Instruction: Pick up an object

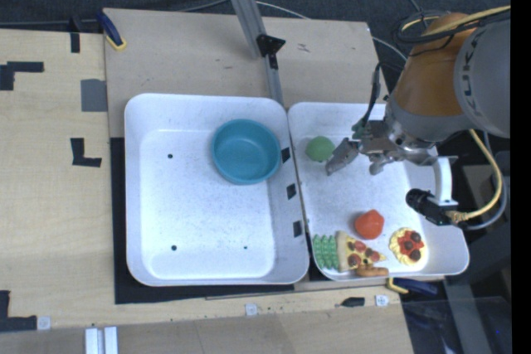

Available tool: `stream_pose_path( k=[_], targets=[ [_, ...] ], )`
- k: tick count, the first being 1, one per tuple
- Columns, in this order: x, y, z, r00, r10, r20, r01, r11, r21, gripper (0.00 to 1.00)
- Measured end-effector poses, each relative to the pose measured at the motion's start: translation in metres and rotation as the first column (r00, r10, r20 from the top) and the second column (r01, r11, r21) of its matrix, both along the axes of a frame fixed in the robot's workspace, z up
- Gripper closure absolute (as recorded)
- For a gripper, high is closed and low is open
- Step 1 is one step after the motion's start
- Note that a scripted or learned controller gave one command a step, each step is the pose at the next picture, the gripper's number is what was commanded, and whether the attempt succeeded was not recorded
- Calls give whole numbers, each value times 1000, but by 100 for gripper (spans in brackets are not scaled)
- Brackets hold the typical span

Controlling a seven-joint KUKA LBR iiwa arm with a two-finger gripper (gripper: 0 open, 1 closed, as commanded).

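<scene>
In the right bin [332, 203] lie a green ball [319, 149] at the upper left, a red tomato-like ball [370, 223] lower down, and flat toy food pieces [358, 253] along the front wall. My gripper [358, 158] hangs over the right bin, just right of the green ball, fingers spread apart with nothing between them. A blue bowl [246, 151] sits in the left bin [166, 211] near its upper right corner.
A round yellow piece with red dots [407, 245] rests at the right bin's front right corner. A grey pole [249, 12] slants down to the divide between the bins. Cables loop behind the arm at the right.
</scene>
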State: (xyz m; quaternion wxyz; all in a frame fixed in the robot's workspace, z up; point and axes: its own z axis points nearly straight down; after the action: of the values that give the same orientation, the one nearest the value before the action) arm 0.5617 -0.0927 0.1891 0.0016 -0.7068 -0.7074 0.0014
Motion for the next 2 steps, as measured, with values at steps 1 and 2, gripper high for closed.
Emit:
stream_pose_path(
  k=[1,2],
  targets=[
    [-5,-7,-47,1000,-1,-1,1,1000,0,0],
    [-6,-7,-99,1000,0,2,0,1000,-1,0]
  ],
)
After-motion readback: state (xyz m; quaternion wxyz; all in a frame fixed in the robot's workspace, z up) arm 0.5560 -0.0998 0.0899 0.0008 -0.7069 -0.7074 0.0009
